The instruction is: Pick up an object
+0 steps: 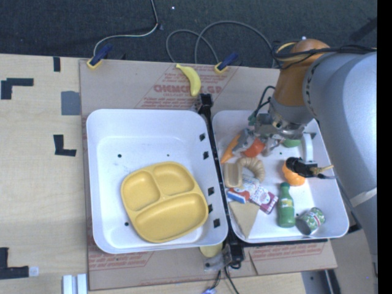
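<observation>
**Arm low over right bin**

Grey arm (352, 109) looming closest, reaching in from the right. Below: cardboard-topped bench (43, 164), dark carpet beyond. Left bin (104, 133) with yellow tray (164, 201). Right bin (327, 210) crowded: green bottle (285, 204), orange (294, 171), can (310, 220), carrot (231, 147). Banana (190, 78) outside on cardboard. Gripper (264, 138) down among clutter near carrot; grip state impossible to tell.

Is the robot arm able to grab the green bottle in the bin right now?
Probably yes. The green bottle lies in the right bin with nothing on top of it, and the gripper hangs over the same bin's far end. The can and orange toy sit close, so it is a tight fit.
</observation>
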`<state>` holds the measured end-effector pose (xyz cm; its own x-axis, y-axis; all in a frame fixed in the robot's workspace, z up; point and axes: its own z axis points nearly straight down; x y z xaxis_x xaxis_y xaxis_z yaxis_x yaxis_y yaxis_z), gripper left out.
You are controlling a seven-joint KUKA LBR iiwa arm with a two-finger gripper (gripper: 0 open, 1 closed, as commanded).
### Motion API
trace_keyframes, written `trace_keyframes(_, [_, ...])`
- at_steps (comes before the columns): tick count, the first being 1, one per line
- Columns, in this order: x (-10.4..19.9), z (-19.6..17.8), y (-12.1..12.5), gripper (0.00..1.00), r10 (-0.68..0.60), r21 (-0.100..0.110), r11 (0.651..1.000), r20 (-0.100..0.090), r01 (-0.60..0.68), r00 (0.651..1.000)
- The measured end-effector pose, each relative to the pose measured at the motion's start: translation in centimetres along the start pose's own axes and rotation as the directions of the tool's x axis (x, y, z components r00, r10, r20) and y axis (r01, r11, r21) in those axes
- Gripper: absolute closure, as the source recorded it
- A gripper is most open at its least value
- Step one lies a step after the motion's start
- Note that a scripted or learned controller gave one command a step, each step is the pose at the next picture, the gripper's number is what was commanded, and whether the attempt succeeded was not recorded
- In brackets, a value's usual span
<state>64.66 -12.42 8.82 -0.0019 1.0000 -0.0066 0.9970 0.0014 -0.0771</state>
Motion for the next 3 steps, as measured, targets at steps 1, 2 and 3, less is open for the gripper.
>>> trace_keyframes(1, [0.1,0.0,0.6,0.00,0.000,0.019,1.000,0.002,0.000,1.000])
trace_keyframes(2, [-0.2,-0.7,0.2,1.00,0.003,0.037,0.999,0.003,-0.003,1.000])
trace_keyframes(3, [4.4,-9.6,-6.0,1.00,-0.001,-0.080,0.997,-0.007,0.000,1.000])
